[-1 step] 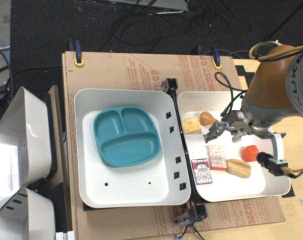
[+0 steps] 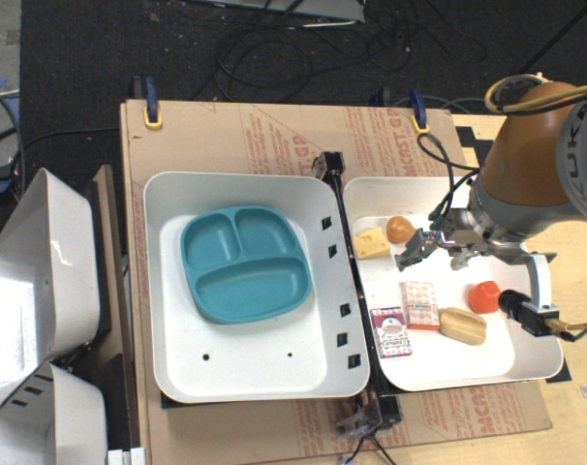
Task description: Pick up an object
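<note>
Several small items lie in the right bin [image 2: 526, 361]: a yellow cheese wedge [image 2: 371, 243], an orange ball [image 2: 400, 228], a red piece [image 2: 484, 296], a tan bread loaf [image 2: 462, 325], a pink and white box [image 2: 419, 304] and a pink packet [image 2: 391, 331]. My gripper [image 2: 437, 252] hangs over the upper middle of this bin, just right of the orange ball. Its fingers are spread open with nothing between them. The left fingertip [image 2: 412, 252] sits close below the ball, apart from it.
The left bin [image 2: 168, 356] holds a teal divided plate [image 2: 245, 263]. A black divider [image 2: 350, 289] runs between the bins. My arm's orange band [image 2: 531, 153] looms over the right bin's far right corner. Cables trail across the floor behind the bench.
</note>
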